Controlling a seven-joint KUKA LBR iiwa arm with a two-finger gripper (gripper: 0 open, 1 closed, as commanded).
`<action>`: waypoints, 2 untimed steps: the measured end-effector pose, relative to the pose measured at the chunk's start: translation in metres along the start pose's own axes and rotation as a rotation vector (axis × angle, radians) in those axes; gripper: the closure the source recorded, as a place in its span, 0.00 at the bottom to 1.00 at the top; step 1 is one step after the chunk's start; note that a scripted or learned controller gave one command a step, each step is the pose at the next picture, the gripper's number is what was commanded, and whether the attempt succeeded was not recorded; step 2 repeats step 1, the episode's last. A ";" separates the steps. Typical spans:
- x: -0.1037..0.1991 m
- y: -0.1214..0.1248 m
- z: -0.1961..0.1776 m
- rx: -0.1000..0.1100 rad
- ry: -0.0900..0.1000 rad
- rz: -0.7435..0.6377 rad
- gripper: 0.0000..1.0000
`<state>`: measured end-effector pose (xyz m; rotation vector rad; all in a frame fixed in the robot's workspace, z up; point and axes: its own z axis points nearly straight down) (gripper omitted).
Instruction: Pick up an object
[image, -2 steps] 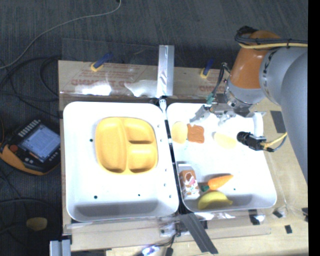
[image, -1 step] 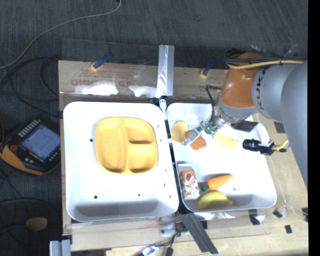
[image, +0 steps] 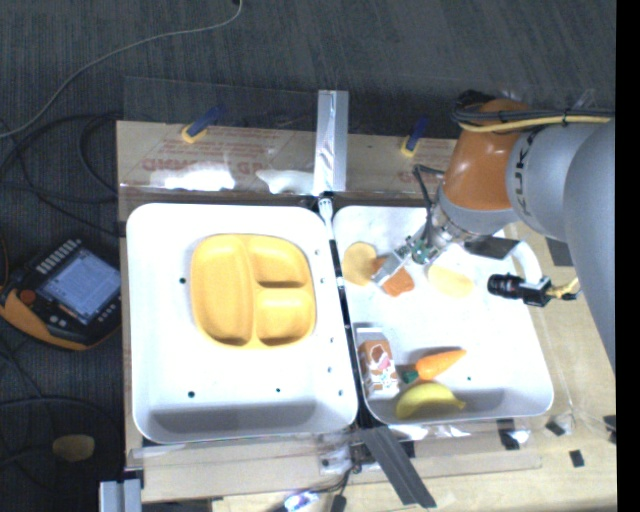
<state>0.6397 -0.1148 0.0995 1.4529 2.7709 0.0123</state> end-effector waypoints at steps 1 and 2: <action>0.042 0.057 -0.084 0.013 0.006 0.177 1.00; 0.042 0.057 -0.084 0.013 0.006 0.177 1.00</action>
